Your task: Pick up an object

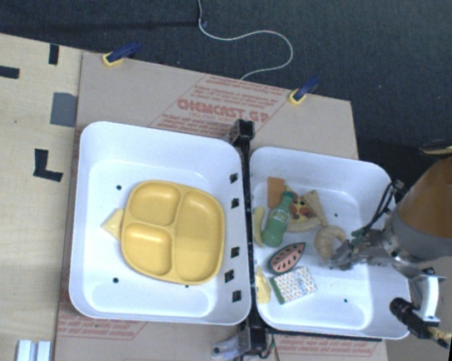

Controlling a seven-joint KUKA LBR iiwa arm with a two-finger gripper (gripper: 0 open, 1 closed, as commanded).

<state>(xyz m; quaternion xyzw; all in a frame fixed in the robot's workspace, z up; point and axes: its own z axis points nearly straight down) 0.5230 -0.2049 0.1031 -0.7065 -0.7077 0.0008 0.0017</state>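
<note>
The right bin (358, 309) holds a cluster of small objects. A green bottle (277, 218) lies beside an orange block (275, 189). A tan toy (312, 209) rests to their right, and a beige lump (328, 241) sits at mid-bin. Nearer the front lie a red oval piece (286, 257), a checkered packet (294, 284) and a small yellow piece (261, 288). My gripper (345, 254) is low in the right bin, right against the beige lump's right side. Whether it touches the lump is unclear.
The left bin (102, 165) carries a yellow divided plate (174, 232) with a yellow scrap (112, 221) poking out at its left edge. The grey arm with its orange band (435, 202) enters over the right bin's right wall. A black divider (241, 220) separates the bins.
</note>
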